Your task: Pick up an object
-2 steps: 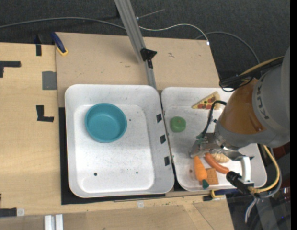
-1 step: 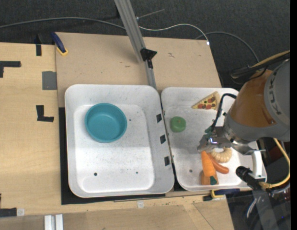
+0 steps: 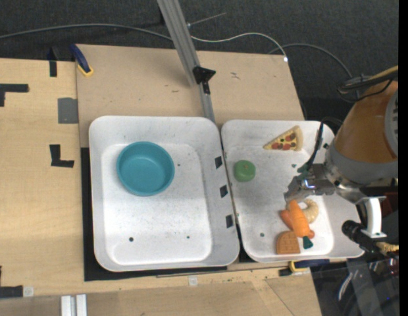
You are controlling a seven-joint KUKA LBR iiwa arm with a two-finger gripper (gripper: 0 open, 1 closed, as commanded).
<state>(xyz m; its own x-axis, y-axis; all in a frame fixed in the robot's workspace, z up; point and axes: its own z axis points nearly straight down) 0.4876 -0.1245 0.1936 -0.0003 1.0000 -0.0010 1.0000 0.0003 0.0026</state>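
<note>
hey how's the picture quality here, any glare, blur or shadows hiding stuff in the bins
Camera view: even overhead light, with no harsh glare on the white bins. The teal bowl, green ball and pizza slice toy read sharp enough. The gripper looks soft and dim, and the orange toy sits partly in the arm's shadow.

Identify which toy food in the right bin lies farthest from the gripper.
The triangular pizza slice, alone at the bin's far edge; the others lie nearer the gripper.

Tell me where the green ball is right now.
The green ball lies in the right bin, near its left wall, below and left of the pizza slice and left of the claw.
</note>
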